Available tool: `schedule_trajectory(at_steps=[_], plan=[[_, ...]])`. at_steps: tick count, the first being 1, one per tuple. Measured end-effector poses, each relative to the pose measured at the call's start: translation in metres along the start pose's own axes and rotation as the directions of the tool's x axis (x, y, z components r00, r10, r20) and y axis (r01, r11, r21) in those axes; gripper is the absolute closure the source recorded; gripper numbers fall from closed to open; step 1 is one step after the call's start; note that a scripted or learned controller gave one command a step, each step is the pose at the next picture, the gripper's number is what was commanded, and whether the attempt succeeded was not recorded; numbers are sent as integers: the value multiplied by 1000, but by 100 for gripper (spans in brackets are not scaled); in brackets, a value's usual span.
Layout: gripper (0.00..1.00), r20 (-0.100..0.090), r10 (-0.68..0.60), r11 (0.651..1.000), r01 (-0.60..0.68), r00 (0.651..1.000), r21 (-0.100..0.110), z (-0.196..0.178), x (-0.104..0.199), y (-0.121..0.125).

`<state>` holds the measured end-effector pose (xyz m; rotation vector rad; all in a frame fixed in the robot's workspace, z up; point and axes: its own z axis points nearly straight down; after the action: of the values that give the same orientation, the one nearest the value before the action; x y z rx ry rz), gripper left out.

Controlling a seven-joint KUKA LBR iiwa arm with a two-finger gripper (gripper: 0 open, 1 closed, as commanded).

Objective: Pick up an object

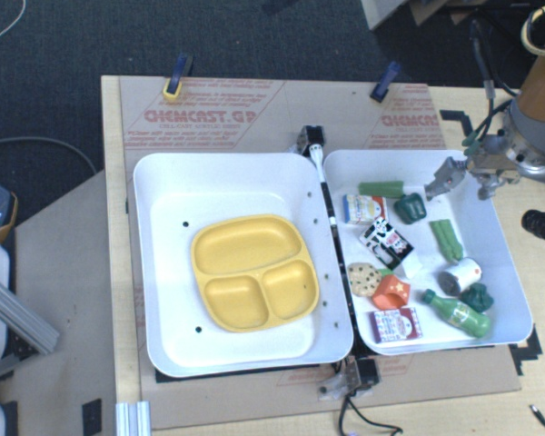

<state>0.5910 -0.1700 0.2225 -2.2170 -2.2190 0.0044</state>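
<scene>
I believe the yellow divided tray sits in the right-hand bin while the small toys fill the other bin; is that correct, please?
Not quite. The camera view shows the yellow divided tray in the left bin, not the right one. The small toys, such as the cookie and green bottle, lie in the right bin, as you otherwise described.

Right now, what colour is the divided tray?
Yellow; the camera view shows the tray clearly.

I see two white bins: the left bin (154,243) holds a yellow divided tray (252,269); the right bin (513,280) holds a cookie (362,279), a green bottle (458,312), small cartons and other toys. The gripper (461,176) hovers over its far right corner.
</scene>
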Motion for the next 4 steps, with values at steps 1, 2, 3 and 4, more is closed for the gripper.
schedule_trajectory(at_steps=[1, 2, 3, 4], plan=[[0, 0, 1, 1000, -1, 1000, 1, 43, -2, -1], [0, -1, 2, 1000, -2, 1000, 2, 102, -8, -8], [0, 1, 0, 1000, 0, 1000, -7, 137, -7, -7], [100, 4, 1, 1000, -1, 1000, -12, 124, -8, -6]])
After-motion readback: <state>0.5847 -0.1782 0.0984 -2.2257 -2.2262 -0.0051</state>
